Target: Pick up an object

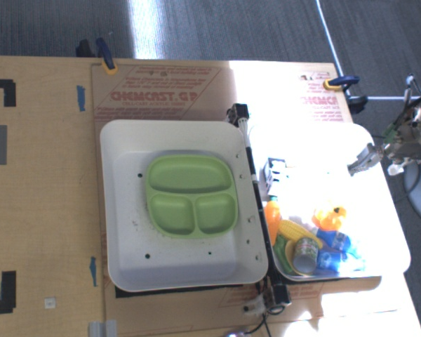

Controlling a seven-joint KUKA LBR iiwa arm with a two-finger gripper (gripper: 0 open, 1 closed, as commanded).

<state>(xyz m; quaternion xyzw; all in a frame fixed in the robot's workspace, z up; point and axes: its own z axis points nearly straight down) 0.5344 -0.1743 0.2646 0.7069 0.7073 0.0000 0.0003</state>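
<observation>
At the near edge of the right bin [379, 188] a cluster of toy objects lies heaped together: a grey can [305, 253] lying on its side in a green cup or bowl [286, 257], a yellow corn cob [292, 229] just behind it, an orange carrot-like piece [272, 217] against the bin's left wall, an orange rounded toy [328, 218] and some blue pieces [335, 251] to the right. Farther back, near the left wall, sits a small white and black object [274, 170]. Strong light washes out most of this bin, so its floor and far rim are hard to make out.

The left bin [119, 188] holds a green divided plate [191, 194] with three compartments, lying flat in the middle. Both bins rest on a brown cardboard sheet [161, 90] printed with red lettering, held by a blue and yellow clamp [105, 55] at its far left corner and another clamp [339, 83] at the far right.

The gripper [361, 160] hangs over the far right part of the right bin, well apart from the heap of toys. Nothing is visible between its fingers; the glare and small size leave their spread impossible to judge
</observation>
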